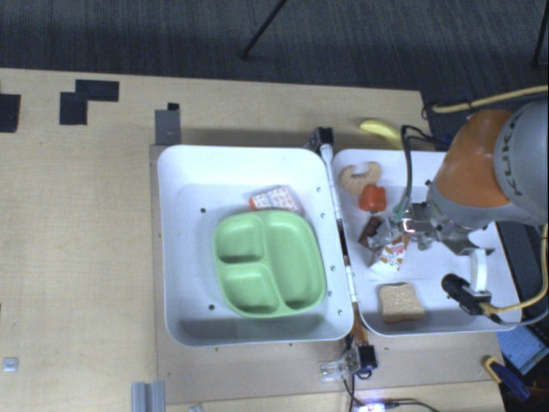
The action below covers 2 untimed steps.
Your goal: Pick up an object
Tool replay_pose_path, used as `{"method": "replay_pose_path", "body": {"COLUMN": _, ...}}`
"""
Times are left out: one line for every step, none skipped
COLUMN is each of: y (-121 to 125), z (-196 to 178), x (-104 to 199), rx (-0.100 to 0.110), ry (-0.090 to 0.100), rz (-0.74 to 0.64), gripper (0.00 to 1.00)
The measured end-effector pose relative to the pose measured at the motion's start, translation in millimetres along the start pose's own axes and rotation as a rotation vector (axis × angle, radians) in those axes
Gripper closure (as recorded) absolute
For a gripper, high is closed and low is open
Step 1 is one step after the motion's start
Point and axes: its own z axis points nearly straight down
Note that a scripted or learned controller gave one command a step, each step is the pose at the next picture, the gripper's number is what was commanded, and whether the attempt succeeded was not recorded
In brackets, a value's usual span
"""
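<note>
My gripper (pixel 400 227) hangs low in the right bin (pixel 489 316), reaching in from the right under the orange-banded wrist (pixel 472 166). It sits directly over a dark brown piece (pixel 371 229) and a white and red packet (pixel 388 256), and partly covers both. A red toy vegetable (pixel 372 198) and a beige curved pastry (pixel 358 176) lie just behind it. A slice of bread (pixel 401 302) rests near the bin's front wall.
The left bin (pixel 184 230) holds a green divided plate (pixel 268 263) and a small red and white packet (pixel 275 199) behind it. A yellow banana (pixel 378 129) lies on the bench behind the right bin. Cables run along the right side.
</note>
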Motion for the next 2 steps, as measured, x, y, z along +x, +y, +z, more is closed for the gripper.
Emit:
{"method": "replay_pose_path", "body": {"y": 1, "z": -10, "x": 1, "rx": -0.002, "ry": 0.001, "rz": -0.001, "gripper": 1.00}}
{"method": "replay_pose_path", "body": {"y": -48, "z": -134, "x": 39, "rx": -0.001, "ry": 0.001, "rz": -0.003, "gripper": 1.00}}
